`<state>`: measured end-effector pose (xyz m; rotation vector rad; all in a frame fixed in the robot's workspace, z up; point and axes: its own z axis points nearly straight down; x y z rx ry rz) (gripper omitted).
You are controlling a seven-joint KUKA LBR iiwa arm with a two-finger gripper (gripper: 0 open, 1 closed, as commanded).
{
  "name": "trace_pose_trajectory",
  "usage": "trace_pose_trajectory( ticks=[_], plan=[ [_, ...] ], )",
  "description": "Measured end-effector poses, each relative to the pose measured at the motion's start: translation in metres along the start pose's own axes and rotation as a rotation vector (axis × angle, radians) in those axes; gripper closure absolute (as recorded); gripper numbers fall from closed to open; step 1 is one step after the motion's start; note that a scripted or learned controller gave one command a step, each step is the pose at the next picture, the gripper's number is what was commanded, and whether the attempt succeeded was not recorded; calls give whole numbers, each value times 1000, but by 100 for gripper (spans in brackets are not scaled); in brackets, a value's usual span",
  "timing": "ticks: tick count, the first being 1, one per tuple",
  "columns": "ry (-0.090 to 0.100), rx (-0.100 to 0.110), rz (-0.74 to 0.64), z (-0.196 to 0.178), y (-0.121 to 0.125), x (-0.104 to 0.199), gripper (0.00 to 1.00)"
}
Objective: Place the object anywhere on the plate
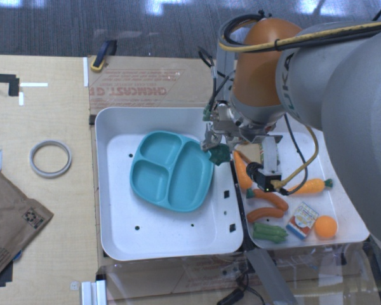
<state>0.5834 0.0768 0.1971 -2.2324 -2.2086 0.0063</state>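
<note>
Hovering at the right rim of the teal divided plate (171, 171), my gripper (216, 146) pinches a small dark green object (220, 154) between its fingers. The plate lies tilted in the left bin (114, 234). Carrots (242, 169), sausages (267, 213) and an orange (326, 227) sit in the right bin (343, 234).

The place reads as a robotics lab or test cell. An industrial arm (317, 75) with loose cabling leans over a plywood bench (38, 107) bearing two white bins (108, 189). Toy food (286, 202) and a teal plastic plate (171, 170) serve as props. Flattened cardboard (146, 84), a tape roll (51, 158) and black tape marks (6, 81) lie about.
</note>
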Motion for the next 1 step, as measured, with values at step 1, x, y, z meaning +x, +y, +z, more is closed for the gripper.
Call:
trace_pose_trajectory(
  ticks=[1],
  plan=[
    [0,0,0,0,0,0,0]
  ],
)
